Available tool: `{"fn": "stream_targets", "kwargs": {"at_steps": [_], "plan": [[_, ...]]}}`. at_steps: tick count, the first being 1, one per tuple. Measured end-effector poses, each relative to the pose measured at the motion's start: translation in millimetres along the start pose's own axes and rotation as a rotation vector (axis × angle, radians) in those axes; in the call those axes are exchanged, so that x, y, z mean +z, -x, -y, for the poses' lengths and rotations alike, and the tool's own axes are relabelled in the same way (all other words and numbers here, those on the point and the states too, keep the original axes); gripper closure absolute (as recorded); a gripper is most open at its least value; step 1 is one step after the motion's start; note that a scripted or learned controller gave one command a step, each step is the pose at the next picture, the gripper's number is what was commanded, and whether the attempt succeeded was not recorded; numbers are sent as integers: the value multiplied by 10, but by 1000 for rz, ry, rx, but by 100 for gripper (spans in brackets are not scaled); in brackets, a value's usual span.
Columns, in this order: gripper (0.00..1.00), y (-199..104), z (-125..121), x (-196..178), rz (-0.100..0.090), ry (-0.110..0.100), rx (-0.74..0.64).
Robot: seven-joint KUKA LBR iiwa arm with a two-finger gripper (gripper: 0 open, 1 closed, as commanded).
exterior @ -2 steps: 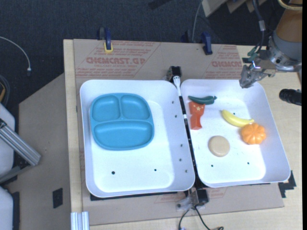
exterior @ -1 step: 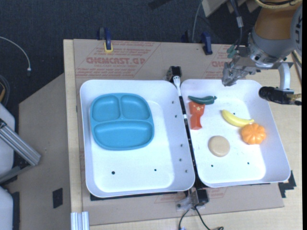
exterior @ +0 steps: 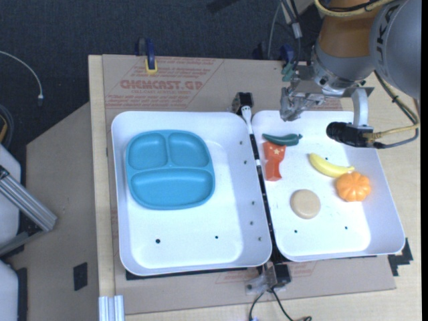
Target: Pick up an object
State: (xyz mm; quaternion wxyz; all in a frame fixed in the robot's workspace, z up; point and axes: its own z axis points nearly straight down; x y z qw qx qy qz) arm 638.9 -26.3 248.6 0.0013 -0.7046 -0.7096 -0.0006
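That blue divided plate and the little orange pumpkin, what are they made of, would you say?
The blue three-compartment plate looks like moulded plastic: even colour, rounded ridges, soft sheen. The small orange ribbed pumpkin is probably toy plastic or rubber: uniform bright colour, smooth lobes, though the view leaves hardness open.

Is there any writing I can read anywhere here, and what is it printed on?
"CHEMCAST G.P": large red letters on the brown board under the bins, seen upside down; the last letters are uncertain.
Smaller red lines of print beside it on the same board: too blurred to read.
Part of a dark letter on the grey arm: not readable.
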Motion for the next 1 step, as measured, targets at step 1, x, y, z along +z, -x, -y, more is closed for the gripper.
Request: {"fn": "stream_targets", "kwargs": {"at_steps": [1], "plan": [[100, -617, 39, -14, 0, 0, 0]]}}
